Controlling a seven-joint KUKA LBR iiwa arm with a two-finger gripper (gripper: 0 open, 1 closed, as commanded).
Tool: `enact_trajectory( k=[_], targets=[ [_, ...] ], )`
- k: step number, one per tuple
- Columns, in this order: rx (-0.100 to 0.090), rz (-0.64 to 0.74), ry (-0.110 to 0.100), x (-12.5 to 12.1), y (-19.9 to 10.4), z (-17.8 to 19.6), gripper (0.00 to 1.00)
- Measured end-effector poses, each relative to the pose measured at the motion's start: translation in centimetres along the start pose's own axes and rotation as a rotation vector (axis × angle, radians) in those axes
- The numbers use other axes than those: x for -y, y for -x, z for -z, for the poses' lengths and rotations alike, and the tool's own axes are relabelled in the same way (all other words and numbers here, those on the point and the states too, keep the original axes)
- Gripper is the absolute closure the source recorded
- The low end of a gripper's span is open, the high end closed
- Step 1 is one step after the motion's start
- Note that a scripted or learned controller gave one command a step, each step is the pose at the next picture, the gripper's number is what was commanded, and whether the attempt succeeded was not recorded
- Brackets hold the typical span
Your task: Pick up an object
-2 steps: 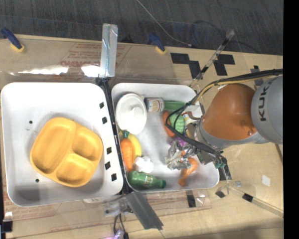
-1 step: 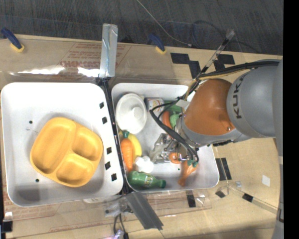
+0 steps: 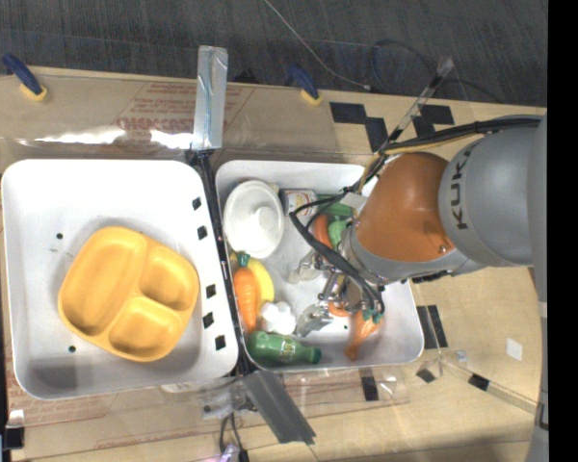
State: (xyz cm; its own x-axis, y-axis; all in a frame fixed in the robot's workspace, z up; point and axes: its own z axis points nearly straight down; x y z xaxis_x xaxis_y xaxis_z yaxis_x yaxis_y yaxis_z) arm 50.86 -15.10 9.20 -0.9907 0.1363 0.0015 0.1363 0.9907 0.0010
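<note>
My gripper (image 3: 308, 296) is low in the right bin (image 3: 405, 340), under the arm's orange band. Its two metal fingers (image 3: 313, 321) stand apart, open, with nothing that I can see between them. Just left of the fingertips lie a white lump (image 3: 277, 316), a yellow banana (image 3: 262, 279) and an orange carrot (image 3: 245, 298). A green bottle (image 3: 282, 348) lies along the near wall below them. A second orange carrot-like piece (image 3: 361, 331) sits under the wrist at the right. The arm hides the bin's right part.
A white bowl (image 3: 253, 217) stands at the right bin's far left, with green (image 3: 339, 221) and orange (image 3: 320, 229) items beside it, partly hidden by the arm. The left bin (image 3: 29, 210) holds a yellow divided plate (image 3: 128, 292). Cables run over the bench behind.
</note>
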Motion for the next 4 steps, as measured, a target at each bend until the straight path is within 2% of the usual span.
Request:
enact_trajectory(
  k=[1, 2, 3, 4],
  targets=[
    [0.002, 0.05, 0.0, 4.3, -1.8, 0.0, 0.0],
    [0.005, 0.058, 0.0, 4.1, -1.6, 1.1, 1.0],
    [0.007, -0.25, -0.001, 2.9, 3.6, 9.6, 1.0],
    [0.005, -0.25, -0.001, 2.9, 3.5, 9.6, 0.0]
  ],
)
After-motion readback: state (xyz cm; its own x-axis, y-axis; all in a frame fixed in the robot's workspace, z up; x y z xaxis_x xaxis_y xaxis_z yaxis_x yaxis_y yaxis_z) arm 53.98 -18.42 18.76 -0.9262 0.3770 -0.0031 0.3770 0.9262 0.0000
